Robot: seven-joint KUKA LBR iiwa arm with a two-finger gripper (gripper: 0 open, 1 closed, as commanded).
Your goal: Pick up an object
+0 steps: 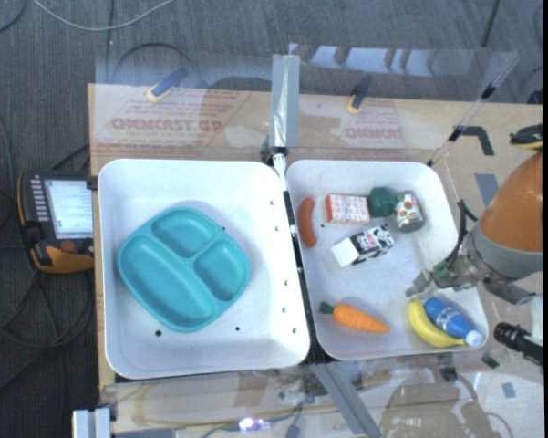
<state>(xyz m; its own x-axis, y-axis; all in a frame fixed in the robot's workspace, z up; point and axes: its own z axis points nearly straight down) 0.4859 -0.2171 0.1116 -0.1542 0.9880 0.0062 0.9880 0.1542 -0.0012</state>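
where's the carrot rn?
Carrot lies in the right bin, near its front edge, left of the banana and below the cow-print box.

**A robotics lab bench**

I work in a lab. My bench is a pale plywood board (210,121) on grey carpet (36,71), with loose black cables (73,12) trailing at eleven o'clock, a clear acrylic guard panel (401,71) at one o'clock, and an orange-cased handheld control pendant (59,222) at nine o'clock.
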